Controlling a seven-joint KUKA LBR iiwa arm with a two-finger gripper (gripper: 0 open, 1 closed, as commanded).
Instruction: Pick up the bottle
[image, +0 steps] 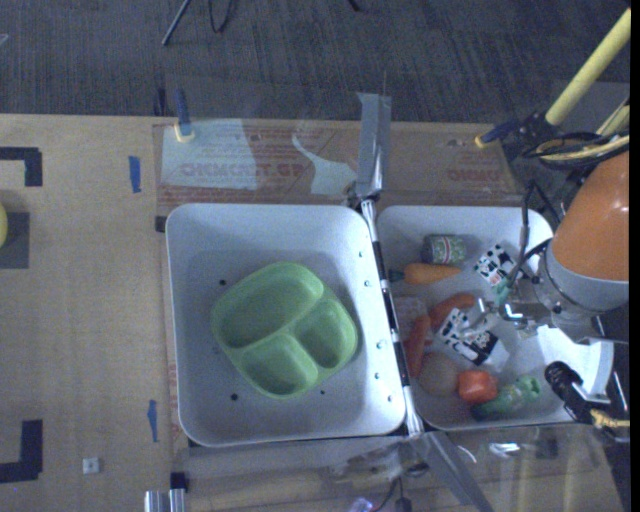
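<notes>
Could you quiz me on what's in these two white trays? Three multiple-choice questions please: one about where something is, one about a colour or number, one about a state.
1. Where is the green bottle?
A. left bin
B. right bin, near edge
C. on the floor

2. How many compartments has the green plate?
A. two
B. three
C. five

3. How does the carrot rest?
A. lying flat
B. standing on end
C. held in the hand

Answers: 1 B, it lies by the right bin's front wall. 2 B, three hollows show. 3 A, it lies lengthwise on the bin floor.
</notes>
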